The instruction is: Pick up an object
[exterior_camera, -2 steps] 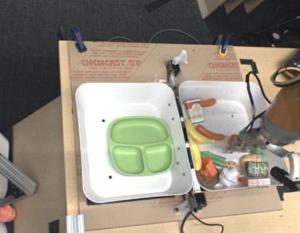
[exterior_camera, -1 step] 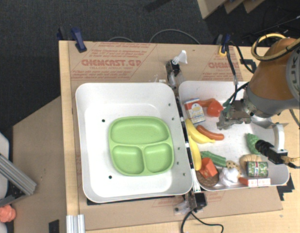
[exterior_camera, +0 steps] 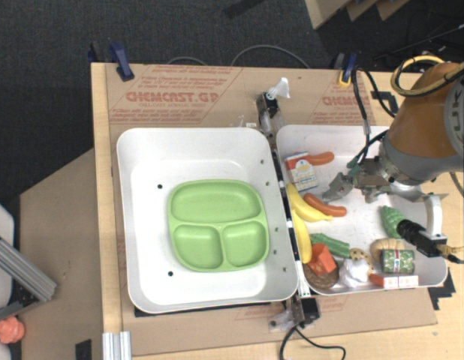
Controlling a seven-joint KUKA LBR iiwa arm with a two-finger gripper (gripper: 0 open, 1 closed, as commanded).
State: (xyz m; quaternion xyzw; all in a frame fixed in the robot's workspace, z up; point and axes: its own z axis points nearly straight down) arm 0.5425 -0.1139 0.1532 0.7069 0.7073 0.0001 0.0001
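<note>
The brown board [exterior_camera: 179, 96] under the bins says "CHEMCAST" in red. The gripper [exterior_camera: 343, 188] hangs open just right of the banana [exterior_camera: 303, 207], holding nothing.

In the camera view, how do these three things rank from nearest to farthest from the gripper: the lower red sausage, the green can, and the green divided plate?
From the gripper:
1. The lower red sausage, just below the fingertips, in the right bin.
2. The green can, toward the right bin's lower right corner.
3. The green divided plate, in the left bin.
</note>
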